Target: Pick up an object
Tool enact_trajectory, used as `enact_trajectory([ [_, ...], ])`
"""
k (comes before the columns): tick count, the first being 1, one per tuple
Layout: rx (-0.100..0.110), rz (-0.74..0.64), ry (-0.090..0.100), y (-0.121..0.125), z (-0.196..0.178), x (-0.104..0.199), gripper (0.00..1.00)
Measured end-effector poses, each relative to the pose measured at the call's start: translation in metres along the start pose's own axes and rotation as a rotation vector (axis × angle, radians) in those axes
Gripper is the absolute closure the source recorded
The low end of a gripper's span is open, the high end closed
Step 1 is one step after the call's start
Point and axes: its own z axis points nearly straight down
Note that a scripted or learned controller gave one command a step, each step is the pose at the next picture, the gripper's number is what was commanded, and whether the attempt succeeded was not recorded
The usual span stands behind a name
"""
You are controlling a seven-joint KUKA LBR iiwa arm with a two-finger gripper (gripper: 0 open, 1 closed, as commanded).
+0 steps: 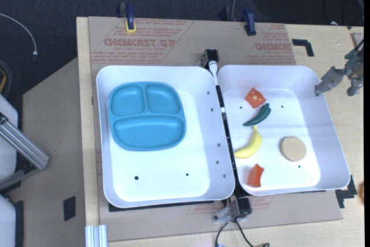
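Note:
The right bin [324, 179] holds several small items: a red-orange block [254, 98], a dark green pepper [257, 115], a yellow banana [250, 145], a round tan disc [293, 148] and a red piece [255, 174] near the front wall. My gripper [336, 88] hangs over the bin's far right rim, to the right of all of them. Its fingers are spread open with nothing between them.
A blue divided plate [147, 115] lies in the left bin [167, 188]. A black divider with a cable runs between the two bins. Blue clamps [128, 12] sit on the board's far edge.

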Motion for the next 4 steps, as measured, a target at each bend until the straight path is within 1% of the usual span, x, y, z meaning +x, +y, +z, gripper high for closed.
enact_trajectory([
  [1,-0.011,-0.003,-0.003,0.002,-0.006,0.001,0.00],
  [2,-0.005,-0.003,0.000,-0.005,0.040,0.001,0.00],
  [3,-0.005,-0.003,0.000,-0.011,0.087,0.007,0.00],
  [4,-0.004,-0.003,0.000,-0.008,0.131,0.009,0.00],
])
